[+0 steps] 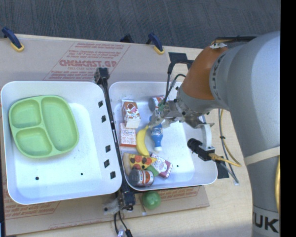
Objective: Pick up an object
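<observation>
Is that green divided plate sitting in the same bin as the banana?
No, the green plate lies in the left bin, while the banana lies in the right bin among the other items.

Two bins (19,95); one green tray (43,126); one banana (142,142)

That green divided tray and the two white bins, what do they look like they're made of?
The green tray looks like matte moulded plastic: even pale colour, soft rounded dividers. The left bin and right bin seem thin formed plastic with a slight sheen, judging by their rounded rims, though I can't be sure.
</observation>
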`<state>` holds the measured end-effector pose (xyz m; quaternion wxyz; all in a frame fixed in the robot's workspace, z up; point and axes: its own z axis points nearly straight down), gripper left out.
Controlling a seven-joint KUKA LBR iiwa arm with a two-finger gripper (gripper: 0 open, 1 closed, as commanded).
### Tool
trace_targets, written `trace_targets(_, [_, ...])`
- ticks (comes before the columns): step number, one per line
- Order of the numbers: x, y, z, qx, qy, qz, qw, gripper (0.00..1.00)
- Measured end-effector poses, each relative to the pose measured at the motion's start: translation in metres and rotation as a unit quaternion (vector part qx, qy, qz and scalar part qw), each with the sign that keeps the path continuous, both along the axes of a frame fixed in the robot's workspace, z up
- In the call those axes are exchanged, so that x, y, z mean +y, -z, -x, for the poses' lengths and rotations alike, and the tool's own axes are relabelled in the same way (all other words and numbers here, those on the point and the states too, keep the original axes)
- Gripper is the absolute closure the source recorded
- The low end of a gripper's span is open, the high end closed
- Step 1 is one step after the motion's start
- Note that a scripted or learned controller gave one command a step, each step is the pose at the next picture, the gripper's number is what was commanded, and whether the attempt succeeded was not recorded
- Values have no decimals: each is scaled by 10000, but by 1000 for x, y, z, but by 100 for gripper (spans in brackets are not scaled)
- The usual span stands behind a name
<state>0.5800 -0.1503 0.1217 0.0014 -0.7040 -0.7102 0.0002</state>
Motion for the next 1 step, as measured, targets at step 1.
trace_targets(1, [50, -90, 65, -8, 15, 1, 10000, 100])
